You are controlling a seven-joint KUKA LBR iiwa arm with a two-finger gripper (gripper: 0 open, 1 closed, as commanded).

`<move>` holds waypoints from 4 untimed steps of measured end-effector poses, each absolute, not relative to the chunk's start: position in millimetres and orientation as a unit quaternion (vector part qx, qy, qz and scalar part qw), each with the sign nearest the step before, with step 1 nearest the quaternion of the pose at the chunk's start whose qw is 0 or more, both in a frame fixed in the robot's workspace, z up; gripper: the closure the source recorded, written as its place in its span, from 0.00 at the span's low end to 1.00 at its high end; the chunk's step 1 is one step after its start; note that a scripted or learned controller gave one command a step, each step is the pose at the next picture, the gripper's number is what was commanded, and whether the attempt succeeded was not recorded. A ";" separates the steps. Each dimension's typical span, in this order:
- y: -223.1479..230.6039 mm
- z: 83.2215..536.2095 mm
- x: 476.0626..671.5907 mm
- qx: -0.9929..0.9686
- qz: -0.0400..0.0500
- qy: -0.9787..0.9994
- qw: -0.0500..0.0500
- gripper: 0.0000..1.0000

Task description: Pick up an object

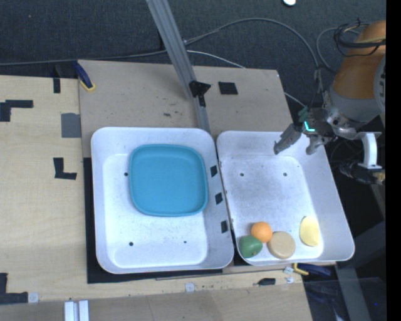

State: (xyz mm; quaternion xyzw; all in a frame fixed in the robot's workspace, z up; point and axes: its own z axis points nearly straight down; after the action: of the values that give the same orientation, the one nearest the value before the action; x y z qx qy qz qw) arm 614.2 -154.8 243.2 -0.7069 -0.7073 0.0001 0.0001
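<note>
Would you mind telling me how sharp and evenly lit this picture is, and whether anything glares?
Camera view: lighting is soft and even, with faint shadows inside the bins' walls; the blue plate and fruit-like items look fairly sharp; the gripper and arm at the right look slightly soft; a bright spot glares at the top edge.

Two shallow white plastic bins, the left (109, 251) and the right (335, 244), look smooth with a dull sheen, their floors speckled grey. The square blue plastic plate (168, 179) is smooth and matt. The pale wooden bench top (37, 207) shows grain. A slanted grey metal bar (178, 50) looks brushed.
</note>
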 end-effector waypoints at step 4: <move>-158.3 88.6 616.0 -0.707 0.000 -0.707 0.000 0.00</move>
State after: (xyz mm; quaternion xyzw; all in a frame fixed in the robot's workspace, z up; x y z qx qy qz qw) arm 616.0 -158.3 88.6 -0.7068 -0.7074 0.0002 0.0000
